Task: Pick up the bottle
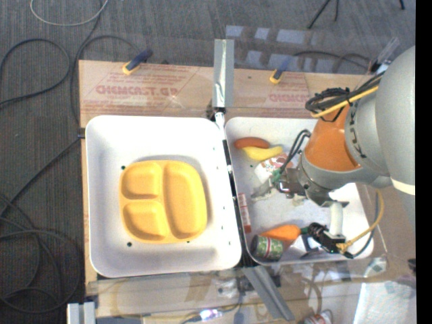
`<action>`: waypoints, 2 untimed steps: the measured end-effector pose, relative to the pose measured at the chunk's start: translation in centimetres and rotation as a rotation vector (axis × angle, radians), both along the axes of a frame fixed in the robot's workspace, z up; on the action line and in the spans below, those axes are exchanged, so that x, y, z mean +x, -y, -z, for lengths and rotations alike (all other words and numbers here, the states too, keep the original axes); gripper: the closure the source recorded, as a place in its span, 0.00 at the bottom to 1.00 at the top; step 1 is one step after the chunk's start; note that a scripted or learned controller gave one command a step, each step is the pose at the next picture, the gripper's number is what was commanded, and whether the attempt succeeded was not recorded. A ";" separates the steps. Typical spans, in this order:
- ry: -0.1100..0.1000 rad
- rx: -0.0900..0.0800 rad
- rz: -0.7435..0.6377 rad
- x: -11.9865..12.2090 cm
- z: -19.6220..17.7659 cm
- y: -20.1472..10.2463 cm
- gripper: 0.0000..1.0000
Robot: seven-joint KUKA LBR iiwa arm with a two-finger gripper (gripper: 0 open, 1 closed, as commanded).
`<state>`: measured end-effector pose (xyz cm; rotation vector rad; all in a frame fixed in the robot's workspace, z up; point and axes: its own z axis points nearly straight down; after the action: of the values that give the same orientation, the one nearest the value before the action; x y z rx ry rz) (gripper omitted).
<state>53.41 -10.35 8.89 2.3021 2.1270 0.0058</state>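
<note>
Grey arm (pixel 398 120) w/ an orange band reaches in from the view's right, over the right bin (pixel 280 214). Its gripper (pixel 270 185) hangs low near the middle of that bin, pointing toward the divider btwn the bins; from this angle I can't tell if it's apart or closed. Bottle (pixel 264 170), pale and see-through, lies just beside the gripper on the far side, touching or nearly so, can't say which. Past the bottle, toward the bin's far wall, a yellow banana (pixel 264 152) lies against a red-orange piece (pixel 251 142). By the near wall an orange carrot (pixel 287 233) lies on its side next to a green can (pixel 268 248), which sits in the near corner by the divider. A thin red & white packet (pixel 243 211) lies along the divider side. Left bin (pixel 101 140) holds a yellow tray (pixel 164 200) w/ three compartments, lying flat, approx centred. Both bins sit on brown cardboard (pixel 135 90) w/ two clamps (pixel 137 61) at its far edge; cables (pixel 40 46) loop over the grey carpet (pixel 169 12) around the bench
</note>
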 end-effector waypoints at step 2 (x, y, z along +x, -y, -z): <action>-0.013 0.002 -0.117 -3.7 -9.3 -10.4 0.00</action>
<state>49.72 0.00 18.23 2.1812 2.2654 -0.0065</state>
